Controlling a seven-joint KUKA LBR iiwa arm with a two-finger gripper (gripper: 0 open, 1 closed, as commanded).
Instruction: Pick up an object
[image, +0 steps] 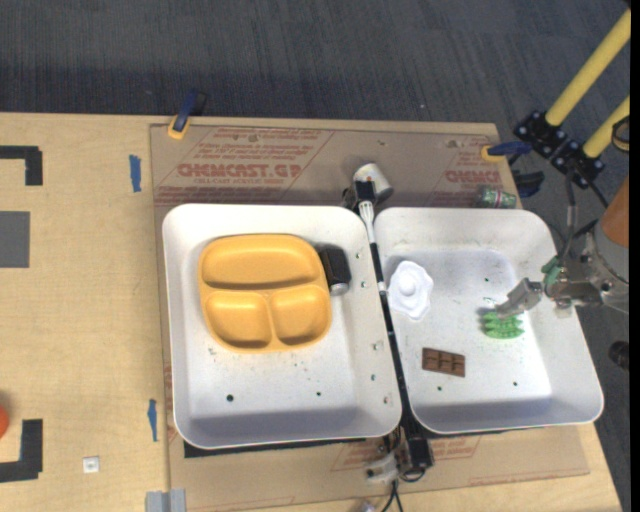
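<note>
The gripper (516, 297) is positioned low over the right bin (560, 400), near that bin's right wall, with the arm entering from the right edge of the bench. Whether the gripper is closed or released cannot be determined from this angle.

Directly beneath the gripper tip, touching or nearly touching it, lies a small green object (504, 325) on the bin floor. It rests on the floor and is not seen clamped.

To the left of the gripper, near the wall that divides the two bins, lies a white object (410, 287) with a rounded, lumpy outline. Below and to the left of the gripper, well apart from the green object, a flat brown segmented bar (444, 363) lies on the floor of the same bin.

Further left, past the dividing wall, the left bin (250, 415) contains a yellow divided tray (265, 290) with three compartments, lying flat. A small black object (334, 266) sits just against the tray's right edge, on the side facing the gripper.

Both bins rest on a cardboard sheet (240, 155) on the bench.
</note>
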